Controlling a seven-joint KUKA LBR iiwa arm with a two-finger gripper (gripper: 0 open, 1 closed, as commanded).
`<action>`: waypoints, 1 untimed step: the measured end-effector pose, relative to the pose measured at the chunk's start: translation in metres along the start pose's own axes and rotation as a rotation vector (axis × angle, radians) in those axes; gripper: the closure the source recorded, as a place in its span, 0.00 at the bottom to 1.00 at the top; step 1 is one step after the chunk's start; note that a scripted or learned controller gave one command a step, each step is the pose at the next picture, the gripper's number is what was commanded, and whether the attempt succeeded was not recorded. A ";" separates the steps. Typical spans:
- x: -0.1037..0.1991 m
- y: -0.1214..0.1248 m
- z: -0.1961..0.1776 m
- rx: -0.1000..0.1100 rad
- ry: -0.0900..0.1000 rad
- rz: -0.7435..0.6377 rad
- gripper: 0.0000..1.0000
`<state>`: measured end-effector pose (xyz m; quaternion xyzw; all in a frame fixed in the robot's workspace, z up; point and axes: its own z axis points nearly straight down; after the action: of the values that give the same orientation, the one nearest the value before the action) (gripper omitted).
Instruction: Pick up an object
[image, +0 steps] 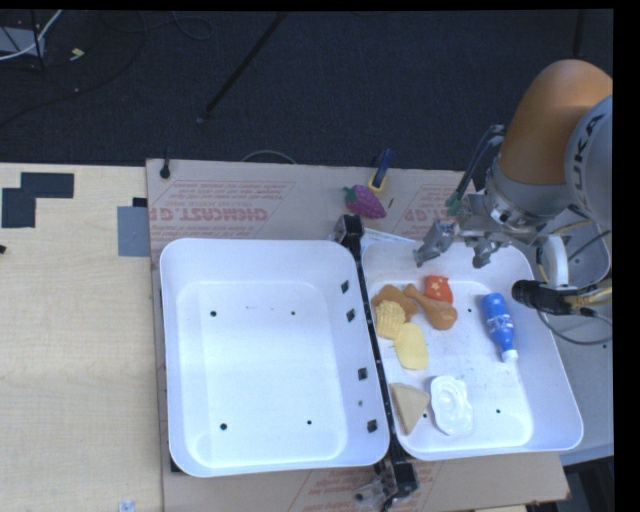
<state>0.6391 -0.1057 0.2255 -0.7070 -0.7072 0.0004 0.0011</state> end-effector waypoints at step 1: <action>0.024 0.002 0.114 0.011 0.002 0.000 0.00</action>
<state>0.6405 -0.0817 0.1118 -0.7069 -0.7072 0.0036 0.0055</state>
